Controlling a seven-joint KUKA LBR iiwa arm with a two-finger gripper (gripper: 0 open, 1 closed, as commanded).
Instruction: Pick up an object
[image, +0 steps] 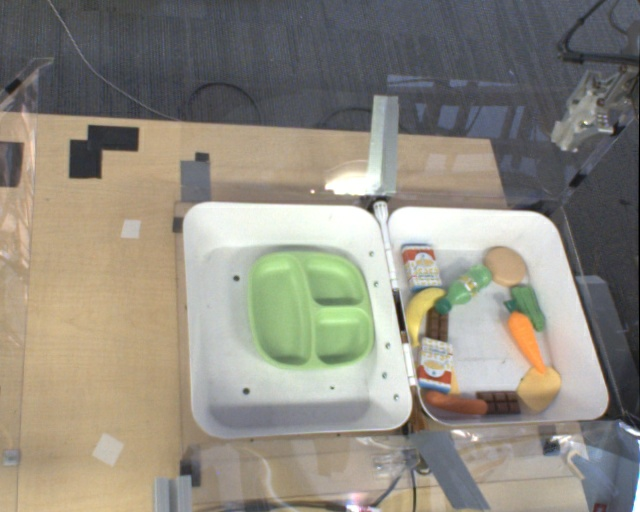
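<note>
Nothing is picked up yet: every toy lies in the right bin (560, 240), among them a carrot (527, 340), a banana (421, 309) and a green bottle (466, 291). The gripper (592, 108) hangs far right, well apart from both bins and touching nothing; whether it is spread or closed I cannot tell. The whole grasp remains.

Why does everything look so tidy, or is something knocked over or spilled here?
Nothing stands out. The toy foods lie jumbled in the right bin, none spilled over its rim, and the green divided plate sits flat in the left bin.
</note>
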